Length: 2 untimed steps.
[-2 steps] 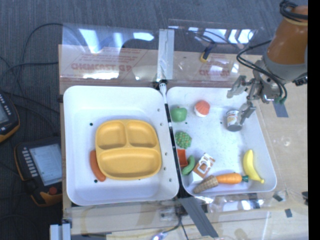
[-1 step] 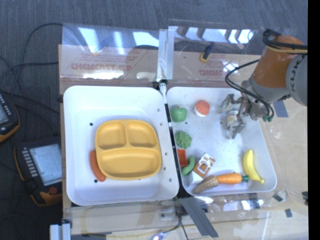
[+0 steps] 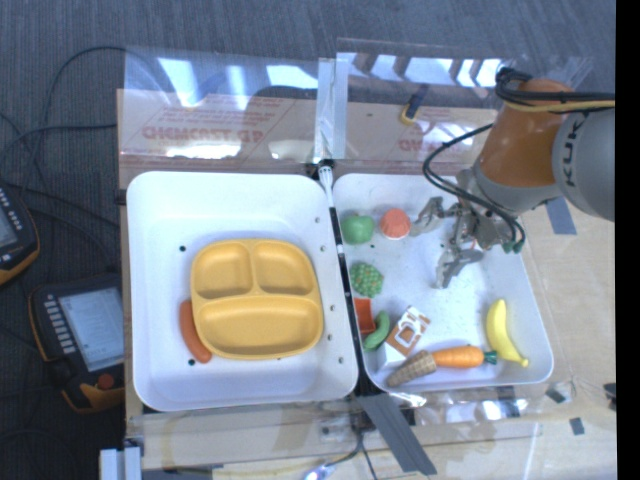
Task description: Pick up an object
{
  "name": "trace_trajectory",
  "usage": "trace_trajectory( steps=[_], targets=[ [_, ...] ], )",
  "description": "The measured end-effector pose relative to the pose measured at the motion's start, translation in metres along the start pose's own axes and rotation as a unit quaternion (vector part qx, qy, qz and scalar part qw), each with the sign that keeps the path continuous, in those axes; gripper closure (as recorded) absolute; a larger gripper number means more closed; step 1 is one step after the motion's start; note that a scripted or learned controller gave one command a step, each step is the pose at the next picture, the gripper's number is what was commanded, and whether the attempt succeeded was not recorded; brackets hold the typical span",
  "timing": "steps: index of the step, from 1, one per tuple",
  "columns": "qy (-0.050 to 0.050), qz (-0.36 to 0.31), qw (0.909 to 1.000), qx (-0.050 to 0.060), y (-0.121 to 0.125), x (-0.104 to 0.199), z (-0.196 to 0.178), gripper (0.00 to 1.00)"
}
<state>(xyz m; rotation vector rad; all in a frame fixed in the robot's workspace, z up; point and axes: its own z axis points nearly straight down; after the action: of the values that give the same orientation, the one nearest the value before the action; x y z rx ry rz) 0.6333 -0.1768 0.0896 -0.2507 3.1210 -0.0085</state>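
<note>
My claw is hanging released, grasping nothing, over the right bin near its far edge; the banana is lying by the bin's right wall.

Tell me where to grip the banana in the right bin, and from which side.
Probably grip the banana across its middle, coming straight down from above. It lies flat and alone near the bin's right wall, its curve bulging that way, so fingers should close across its narrow width.
</note>
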Motion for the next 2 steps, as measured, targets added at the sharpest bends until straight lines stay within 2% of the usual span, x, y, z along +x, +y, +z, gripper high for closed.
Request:
trace_trajectory(
  steps=[1,2],
  targets=[
    [0.007,0.029,0.9996,-0.004,-0.0504,-0.0284,0.0009,0.0],
    [0.003,-0.03,0.9995,0.0,-0.0501,-0.0278,0.0007,0.0]
  ],
)
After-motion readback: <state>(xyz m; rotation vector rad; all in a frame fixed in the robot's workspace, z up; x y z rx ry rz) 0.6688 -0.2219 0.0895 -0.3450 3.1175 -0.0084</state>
